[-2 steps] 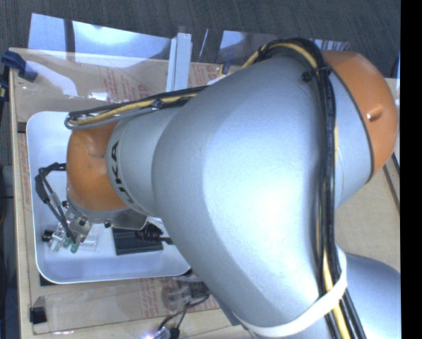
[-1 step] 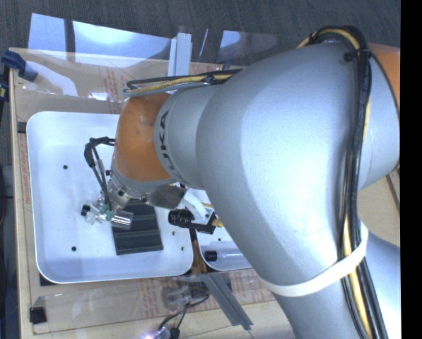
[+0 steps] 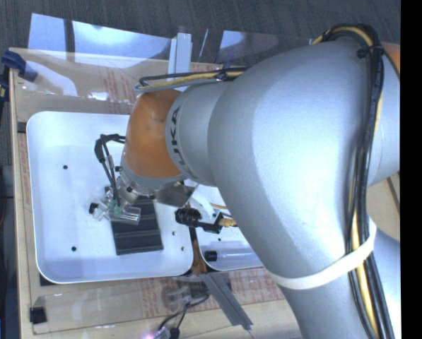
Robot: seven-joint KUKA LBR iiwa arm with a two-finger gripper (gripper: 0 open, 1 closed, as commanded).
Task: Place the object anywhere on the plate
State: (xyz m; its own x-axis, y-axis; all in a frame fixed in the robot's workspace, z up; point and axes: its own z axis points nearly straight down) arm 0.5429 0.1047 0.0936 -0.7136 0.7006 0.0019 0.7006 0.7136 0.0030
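My gripper point(image 3: 121, 210) is low over the left white bin point(image 3: 55, 189), near the middle of its floor toward the front. A small dark object point(image 3: 97, 208) sits right at the gripper's left side, touching or nearly touching it. Whether it is held cannot be told. The grey arm with its orange band point(image 3: 150, 140) reaches in from the right and covers most of the right bin point(image 3: 232, 258), of which a front-left strip shows.
The left bin's floor is bare white to the left and back of the gripper. A blue clamp point(image 3: 16, 63) sits at the bench's back left corner. Clear plastic sheets point(image 3: 97, 41) stand behind the bins. Metal brackets point(image 3: 218, 295) lie at the bench front.
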